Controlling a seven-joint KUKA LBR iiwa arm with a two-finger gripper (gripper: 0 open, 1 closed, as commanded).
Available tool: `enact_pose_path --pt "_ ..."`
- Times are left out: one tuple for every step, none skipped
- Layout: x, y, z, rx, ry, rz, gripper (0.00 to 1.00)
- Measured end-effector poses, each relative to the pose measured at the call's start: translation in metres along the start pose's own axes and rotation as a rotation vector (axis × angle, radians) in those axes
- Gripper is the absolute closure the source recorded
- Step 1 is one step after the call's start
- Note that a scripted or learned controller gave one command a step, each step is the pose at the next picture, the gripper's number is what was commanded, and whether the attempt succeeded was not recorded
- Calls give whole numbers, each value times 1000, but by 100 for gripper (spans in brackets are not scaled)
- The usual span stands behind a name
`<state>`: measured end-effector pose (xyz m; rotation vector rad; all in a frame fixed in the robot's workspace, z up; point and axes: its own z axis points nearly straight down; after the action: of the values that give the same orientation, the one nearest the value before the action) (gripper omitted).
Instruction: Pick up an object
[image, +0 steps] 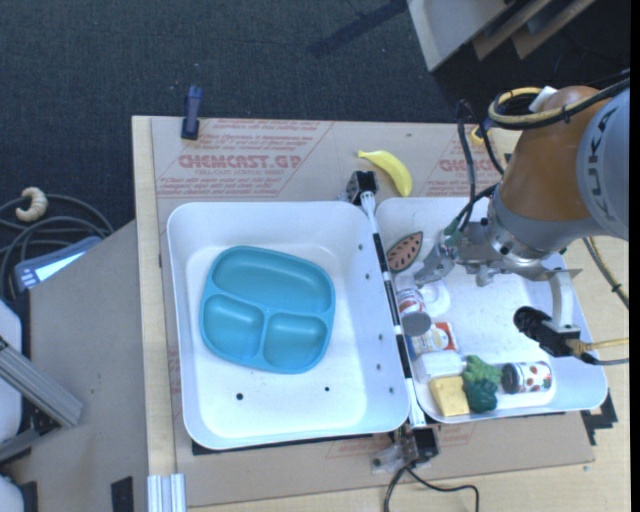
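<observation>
Hand low over far-left part of right bin; pale grey metal. Degree of opening: cannot tell from this angle. Nothing seen held.

Nearest candidate for pick: melon-slice toy, just left of hand, close to bin's left wall near far corner. Flat, leaf-shaped, pointed at both ends. Long axis slanted, near-left to far-right. Reddish-brown face with dark seed specks, thin green edge. Touching hand or apart: cannot tell.

Nearer the camera along same wall: small bottle, white with red label, print too small to read; grey round cap; white jar, partly hidden by cap.

At near edge: yellow block, touching green broccoli toy; beside those, white cup with red dots, on its side, long axis left-right.

Left bin: smooth blue plate, three compartments, rounded corners.

Beyond the bins on table: brown board with red print, yellow banana, curved, near the bins' shared far corner. Blue clip at table's far edge.
</observation>
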<state>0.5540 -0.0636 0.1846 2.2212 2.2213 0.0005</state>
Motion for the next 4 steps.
enact_pose_path --pt "-30 28 99 -1 -1 1 0" --pt "-29 21 100 1 1 1 0" --pt "-32 19 100 1 1 1 0" --pt "-32 21 88 -3 1 2 100"
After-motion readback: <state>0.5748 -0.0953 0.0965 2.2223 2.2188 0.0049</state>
